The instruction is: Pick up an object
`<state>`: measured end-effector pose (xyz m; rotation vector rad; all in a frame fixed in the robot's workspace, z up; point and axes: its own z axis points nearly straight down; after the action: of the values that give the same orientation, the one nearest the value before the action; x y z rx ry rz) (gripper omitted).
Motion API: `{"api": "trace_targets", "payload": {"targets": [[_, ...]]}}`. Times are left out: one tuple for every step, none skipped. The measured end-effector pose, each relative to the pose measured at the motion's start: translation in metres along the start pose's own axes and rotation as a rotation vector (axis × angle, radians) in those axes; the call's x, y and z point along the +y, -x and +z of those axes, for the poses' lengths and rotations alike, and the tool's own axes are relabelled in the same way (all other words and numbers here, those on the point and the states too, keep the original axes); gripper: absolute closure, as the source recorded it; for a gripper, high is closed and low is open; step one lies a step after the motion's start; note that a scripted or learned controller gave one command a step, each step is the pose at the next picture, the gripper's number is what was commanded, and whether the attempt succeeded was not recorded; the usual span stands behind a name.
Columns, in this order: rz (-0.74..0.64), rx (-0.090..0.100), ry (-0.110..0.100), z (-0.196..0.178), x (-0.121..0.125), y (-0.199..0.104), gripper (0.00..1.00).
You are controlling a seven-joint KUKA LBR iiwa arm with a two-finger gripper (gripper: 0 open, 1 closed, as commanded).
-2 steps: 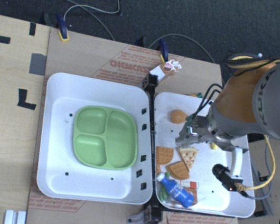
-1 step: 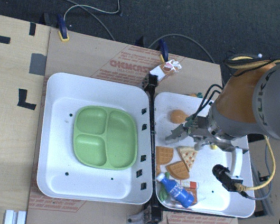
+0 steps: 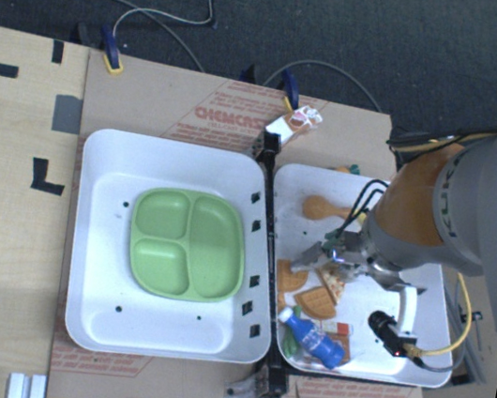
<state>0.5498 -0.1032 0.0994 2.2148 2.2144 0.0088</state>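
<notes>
Clearly the pick is not yet made: the gripper (image 3: 333,259) is down inside the right bin (image 3: 432,316), among the clutter, and I see nothing lifted clear of the bin floor. Whether the gripper is spread or pressed together I cannot tell, as the wrist and dark fittings mask its tip from above.

Just left of the gripper and slightly nearer lie tan, toast-like pieces (image 3: 306,291), one against the bin's left wall and another right under the tip; they look touching or almost touching it, so I judge one of these the likeliest target. Nearer still, at the bin's near-left corner, lies a blue bottle (image 3: 318,344) with some red and green scraps beside it. Farther off, toward the far wall, rests an orange spoon-shaped thing (image 3: 323,207), apart from the gripper.

Across the divider, the left bin (image 3: 106,168) holds a green sectioned plate (image 3: 188,245), well apart from the arm.

So what remains, by my reckoning, is the whole of the grasp: closing on a piece, then raising it and showing it held. The crowding of pieces under the tip may spoil a clean grip.
</notes>
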Motion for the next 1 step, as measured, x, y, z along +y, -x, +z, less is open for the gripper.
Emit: {"api": "trace_targets", "payload": {"targets": [[-0.002, -0.001, 0.005, 0.0062, 0.0682, -0.0015, 0.00]]}}
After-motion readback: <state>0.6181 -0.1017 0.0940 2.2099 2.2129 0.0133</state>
